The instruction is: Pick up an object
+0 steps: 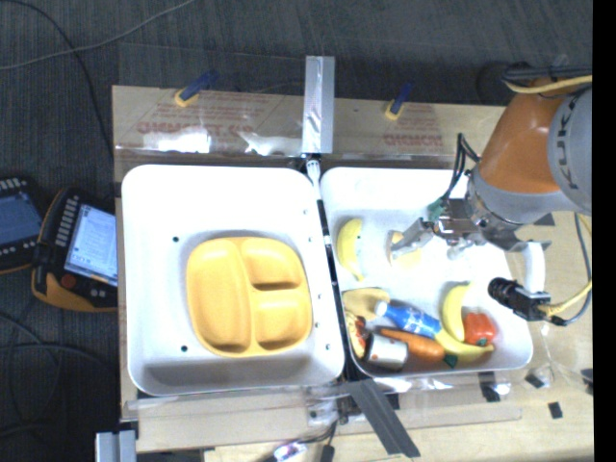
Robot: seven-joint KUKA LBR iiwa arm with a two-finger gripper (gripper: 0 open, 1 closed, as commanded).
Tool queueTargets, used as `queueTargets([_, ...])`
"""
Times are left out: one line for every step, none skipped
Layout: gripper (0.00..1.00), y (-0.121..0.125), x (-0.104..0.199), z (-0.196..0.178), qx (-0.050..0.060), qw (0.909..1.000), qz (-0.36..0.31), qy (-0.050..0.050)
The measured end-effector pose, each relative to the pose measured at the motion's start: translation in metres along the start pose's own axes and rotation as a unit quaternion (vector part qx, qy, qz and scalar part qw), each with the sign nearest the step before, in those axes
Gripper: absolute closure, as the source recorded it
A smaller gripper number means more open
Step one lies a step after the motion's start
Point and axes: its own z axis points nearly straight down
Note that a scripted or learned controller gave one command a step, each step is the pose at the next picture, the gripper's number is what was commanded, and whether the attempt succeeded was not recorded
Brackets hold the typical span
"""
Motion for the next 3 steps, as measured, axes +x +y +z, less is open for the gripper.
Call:
queueTargets([0.00,0.045,-0.008,0.092,-0.001,0.9998,0.018,-0.001])
queueTargets([1.00,0.045,-0.008,0.087,0.001,0.9998,0.018,0.000])
queueTargets([1.00,0.076,0.050,-0.017,0.000,0.9996,-0.029,-0.001])
